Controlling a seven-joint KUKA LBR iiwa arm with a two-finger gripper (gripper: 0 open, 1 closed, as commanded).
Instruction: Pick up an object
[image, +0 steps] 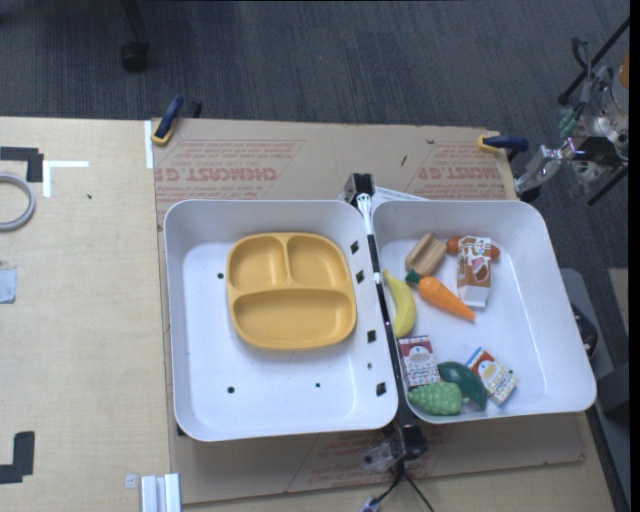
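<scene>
White plastic, the shallow right bin (560, 330) holds the toys: a yellow plastic banana (401, 305) along its left wall, an orange plastic carrot (444, 297) just right of the banana, and a green plastic vegetable (437, 399) near the front wall. The gripper (585, 140) hangs beyond the bin's far right corner; whether it is apart or together cannot be told.

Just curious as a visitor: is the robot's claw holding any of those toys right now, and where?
Nothing is held. The gripper is beyond the right bin, away from the toys.

Plate (291, 290) in left bin (190, 400); toys (clustered) (445, 297) in right bin (550, 330).
</scene>
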